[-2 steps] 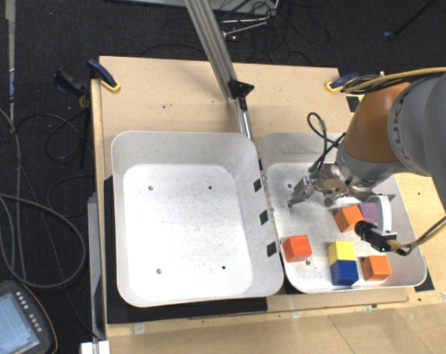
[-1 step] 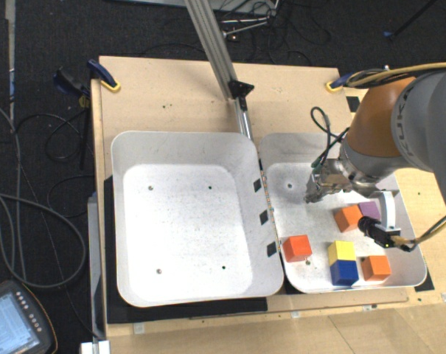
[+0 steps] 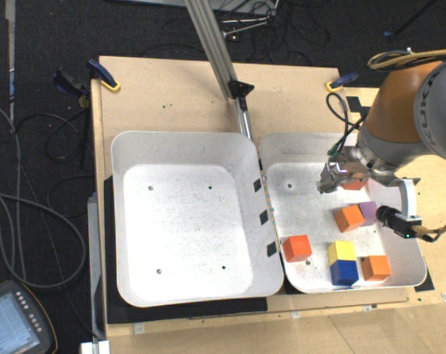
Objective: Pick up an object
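The gripper (image 3: 339, 177) is lowered into the far part of the right bin (image 3: 296, 177), apparently to reach an orange block (image 3: 354, 184) seen just beside it. Whether that block is held, or how the gripper is set, cannot be told. Other blocks are gathered nearer: orange (image 3: 297, 247), orange (image 3: 349, 217), purple (image 3: 368, 212), yellow (image 3: 341, 251), blue (image 3: 344, 272).

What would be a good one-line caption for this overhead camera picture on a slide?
Robot arm's gripper hovers low in the right bin above colored blocks: orange cube, yellow block, blue block.
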### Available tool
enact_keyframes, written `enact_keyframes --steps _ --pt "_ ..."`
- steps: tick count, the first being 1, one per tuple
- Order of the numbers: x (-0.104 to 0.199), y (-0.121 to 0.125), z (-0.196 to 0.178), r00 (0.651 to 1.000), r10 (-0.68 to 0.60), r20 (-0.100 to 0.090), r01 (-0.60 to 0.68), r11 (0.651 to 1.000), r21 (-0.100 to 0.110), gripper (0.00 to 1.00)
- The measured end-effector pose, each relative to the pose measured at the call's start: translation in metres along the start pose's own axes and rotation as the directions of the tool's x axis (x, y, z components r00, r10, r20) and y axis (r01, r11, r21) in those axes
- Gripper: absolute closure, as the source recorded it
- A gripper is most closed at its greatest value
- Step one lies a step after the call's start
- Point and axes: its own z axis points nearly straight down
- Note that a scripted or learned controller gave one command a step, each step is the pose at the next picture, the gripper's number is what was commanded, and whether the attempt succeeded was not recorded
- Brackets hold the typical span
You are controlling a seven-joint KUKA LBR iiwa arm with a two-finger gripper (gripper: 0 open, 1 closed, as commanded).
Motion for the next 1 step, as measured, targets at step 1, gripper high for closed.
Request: enact_keyframes --steps 1 --pt "0.0082 0.0033 -0.0603 1.0 -0.005 0.0 0.005 1.0 -0.002 1.0"
